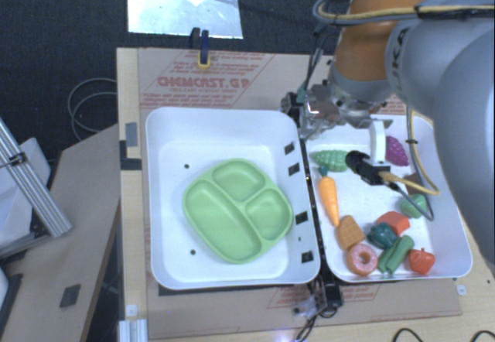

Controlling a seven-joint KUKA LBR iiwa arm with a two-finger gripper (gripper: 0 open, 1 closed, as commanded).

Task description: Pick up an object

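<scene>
Bench [193,73]: cardboard-topped, bearing two white bins; toy food lies in the right bin [363,205].
Gripper [315,120]: at that bin's upper left corner; I cannot tell whether it is open or closed.
Likely target: green knobbly toy vegetable [329,159], just below the gripper in the frame, long axis left to right.
Next nearest: carrot [329,200], lower in the frame, lying top to bottom.

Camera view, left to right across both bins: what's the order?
green divided plate → orange carrot → pink donut → green cucumber → small red vegetable
</scene>
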